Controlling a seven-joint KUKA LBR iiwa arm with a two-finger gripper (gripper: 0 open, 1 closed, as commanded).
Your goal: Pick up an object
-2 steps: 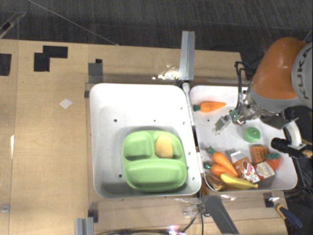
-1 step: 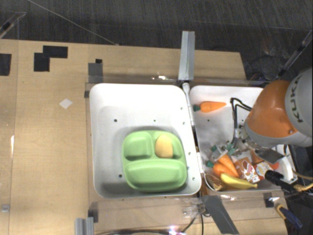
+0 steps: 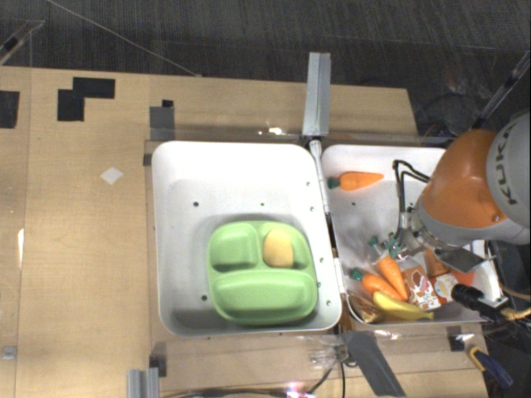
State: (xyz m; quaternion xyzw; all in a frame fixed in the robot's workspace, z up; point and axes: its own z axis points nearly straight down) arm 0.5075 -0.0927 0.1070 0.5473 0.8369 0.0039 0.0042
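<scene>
My gripper hangs low over the front part of the right bin, under the arm's orange band. Just below it lies a cluster of objects: two orange carrots, a yellow banana and a red and white packet. The gripper's tip is right above the upper carrot of the pair; whether it touches is unclear. Another carrot lies alone at the back of the right bin.
The left bin holds a green divided plate with a yellow rounded fruit in its upper right compartment. A grey metal post stands behind the wall between the bins. Wooden bench surface spreads to the left.
</scene>
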